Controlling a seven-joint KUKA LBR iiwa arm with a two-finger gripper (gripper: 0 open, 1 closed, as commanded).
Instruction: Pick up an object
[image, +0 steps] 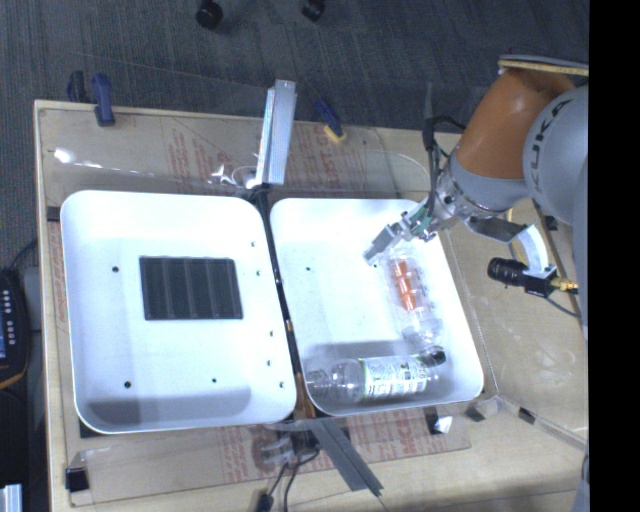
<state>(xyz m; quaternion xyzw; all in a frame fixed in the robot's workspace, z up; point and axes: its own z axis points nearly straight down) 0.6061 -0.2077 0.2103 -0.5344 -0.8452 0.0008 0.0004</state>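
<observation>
Camera view: grey two-finger gripper (385, 243) hangs over the right shallow white bin (300, 300), near its far edge; fingers look slightly parted w/ nothing between them. Clear plastic bottle w/ orange label (410, 295) lies just beside the fingertips toward the near side, along the right wall, not touching. Second clear bottle w/ white-grey label (375, 377) lies across the near edge, its dark cap close to the first bottle's end. Left white bin (90, 300) carries a dark ribbed rectangular panel (191, 288) at centre. Arm's upper part is cut off at frame's right.
</observation>
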